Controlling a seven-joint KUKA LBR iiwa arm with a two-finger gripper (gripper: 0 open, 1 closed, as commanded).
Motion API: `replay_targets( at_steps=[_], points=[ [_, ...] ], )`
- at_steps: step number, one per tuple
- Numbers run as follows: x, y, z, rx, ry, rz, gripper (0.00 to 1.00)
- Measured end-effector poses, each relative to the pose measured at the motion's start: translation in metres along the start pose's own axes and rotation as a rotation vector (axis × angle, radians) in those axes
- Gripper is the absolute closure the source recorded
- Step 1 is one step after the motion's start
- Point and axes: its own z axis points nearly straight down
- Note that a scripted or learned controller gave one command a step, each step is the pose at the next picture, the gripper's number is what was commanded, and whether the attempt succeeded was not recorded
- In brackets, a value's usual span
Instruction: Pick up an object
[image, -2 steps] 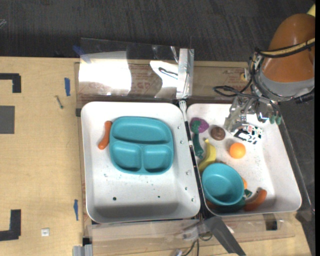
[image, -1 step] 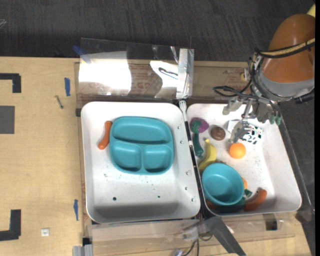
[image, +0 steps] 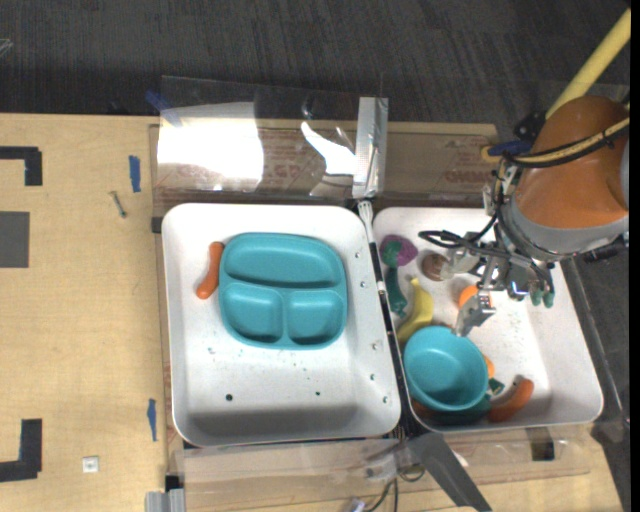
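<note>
Hand (image: 476, 312) hangs low in the right bin (image: 570, 345), arm coming in from upper right, orange band above the wrist. Whether the hand is spread or pressed together I cannot tell; wires and wrist hardware clutter it, and nothing shows pinched in it. No target is named, so the candidates are what lies in this bin: a teal bowl (image: 445, 368) just below-left of the hand, nearly touching its rim; a banana (image: 418, 312) just left, long axis running diagonal from upper right to lower left, resting against the bowl; a small orange piece (image: 466, 294) right beside the hand on its upper side; a brown round thing (image: 433, 266) and a purple thing (image: 399, 250) further up-left near the divider; an orange-red item (image: 512, 398) below-right, by the bowl. Nearest is the small orange piece, then the bowl rim. Likely pick is straight down or a slight shift left. The left bin (image: 190, 380) holds a teal tray (image: 283, 290) and a carrot (image: 211, 270), well apart from the hand. Task looks not yet done.
</note>
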Motion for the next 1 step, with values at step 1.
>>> replay_targets(
  at_steps=[1],
  points=[
    [-0.0329, -0.0291, 0.0937, 0.001, -0.012, -0.185, 0.00]
  ],
)
